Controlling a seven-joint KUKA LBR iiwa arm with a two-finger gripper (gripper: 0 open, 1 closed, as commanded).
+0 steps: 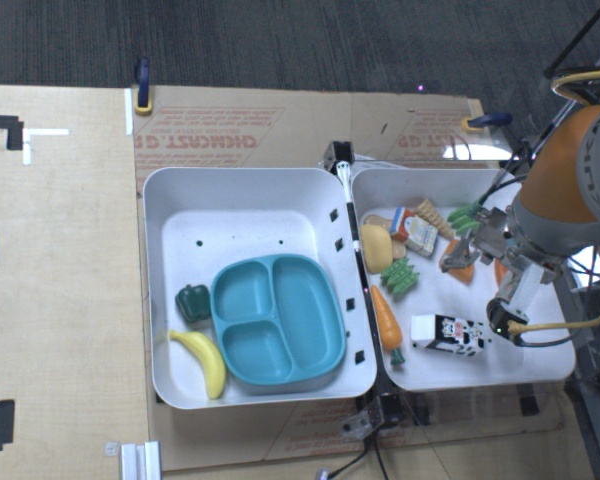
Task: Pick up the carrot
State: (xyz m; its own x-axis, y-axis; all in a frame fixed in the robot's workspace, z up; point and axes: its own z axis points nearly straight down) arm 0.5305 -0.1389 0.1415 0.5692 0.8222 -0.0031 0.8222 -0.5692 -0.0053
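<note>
Tapered orange carrot point(385, 320) lies against the smooth white bin point(540, 363) wall.

In the left bin point(160, 268) a tray point(278, 318) has a banana point(205, 360) at seven o'clock. In the right bin point(540, 363) the carrot point(385, 318) lies at nine o'clock of a carton point(448, 333).

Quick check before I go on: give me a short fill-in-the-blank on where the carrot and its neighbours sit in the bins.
1. The carrot lies in the ____ bin, along its left wall.
2. The banana lies in the bin that holds the ____ divided tray.
3. The milk carton lies to the ____ of the carrot.
4. The green pepper sits just ____ the banana.

Missing words: right; blue; right; above
</note>
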